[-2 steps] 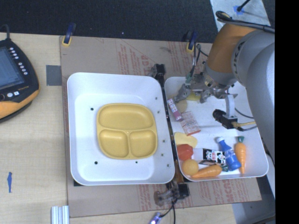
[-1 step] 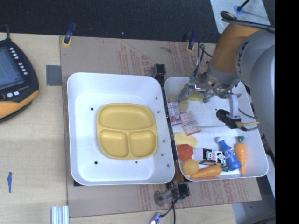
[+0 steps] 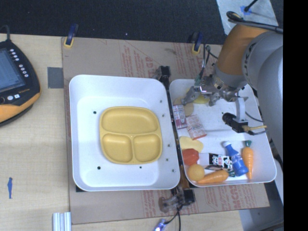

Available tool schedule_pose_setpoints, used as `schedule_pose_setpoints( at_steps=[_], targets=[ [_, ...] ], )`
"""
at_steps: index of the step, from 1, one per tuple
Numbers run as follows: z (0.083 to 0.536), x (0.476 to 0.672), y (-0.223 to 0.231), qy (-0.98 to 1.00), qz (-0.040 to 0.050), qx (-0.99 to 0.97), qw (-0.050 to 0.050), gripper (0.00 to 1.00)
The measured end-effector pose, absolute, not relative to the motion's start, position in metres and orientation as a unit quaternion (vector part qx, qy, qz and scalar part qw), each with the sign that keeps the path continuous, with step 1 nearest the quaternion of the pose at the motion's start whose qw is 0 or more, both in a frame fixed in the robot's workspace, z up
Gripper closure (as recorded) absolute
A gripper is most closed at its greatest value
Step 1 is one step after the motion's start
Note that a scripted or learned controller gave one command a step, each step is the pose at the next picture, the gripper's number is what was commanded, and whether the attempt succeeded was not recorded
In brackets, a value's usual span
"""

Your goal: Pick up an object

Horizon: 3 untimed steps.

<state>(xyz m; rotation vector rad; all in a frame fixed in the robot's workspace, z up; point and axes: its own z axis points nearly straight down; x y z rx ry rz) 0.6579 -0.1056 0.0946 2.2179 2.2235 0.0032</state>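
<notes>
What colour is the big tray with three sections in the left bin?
Yellow. The tray shows clearly in the camera view, lying in the left bin.

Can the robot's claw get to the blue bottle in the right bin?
Probably yes. The blue bottle lies on top near the front of the right bin, with nothing covering it. The claw hangs over the bin's back end. An orange carrot lies close beside the bottle and might get bumped.
</notes>
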Motion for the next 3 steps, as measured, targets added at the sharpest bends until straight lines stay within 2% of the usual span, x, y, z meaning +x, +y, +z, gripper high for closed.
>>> schedule_pose_setpoints(
  at_steps=[2,3],
  targets=[
    [0.095,0.658,-0.094,0.708,-0.0003,0.706,0.001,0.00],
    [0.106,0.658,-0.093,0.709,0.0002,0.705,0.000,1.00]
  ],
)
